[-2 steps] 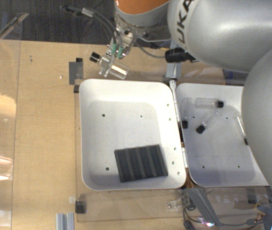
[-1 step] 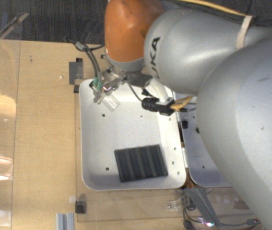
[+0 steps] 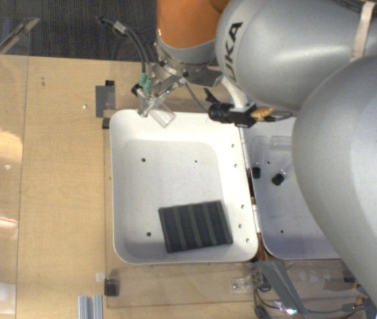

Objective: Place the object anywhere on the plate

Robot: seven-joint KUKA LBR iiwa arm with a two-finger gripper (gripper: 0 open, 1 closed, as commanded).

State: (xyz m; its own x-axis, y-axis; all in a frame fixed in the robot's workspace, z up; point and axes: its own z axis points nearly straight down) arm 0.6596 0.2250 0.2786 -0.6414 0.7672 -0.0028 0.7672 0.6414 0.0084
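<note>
The grey arm [image 3: 294, 52] with its orange band [image 3: 185, 12] reaches in from the right and hangs over the far edge of the left bin [image 3: 128, 178], near that bin's far left corner. The pincer [image 3: 153, 108] sits just at the rim there, its pale fingers pointing down toward the bin wall; the view is too cluttered with cables and brackets to tell whether they are spread or pressed together, and nothing can be made out between them. A dark ribbed block [image 3: 195, 226], flat and rectangular, lies on the bin floor toward the near right corner, slightly turned against the bin's edges and well apart from the pincer. The right bin [image 3: 278, 231] stands just beside the left one and is largely covered by the arm; a small dark thing [image 3: 278, 177] shows on its floor, perhaps a fitting. Both bins rest on a light wooden surface [image 3: 48, 178].
</note>
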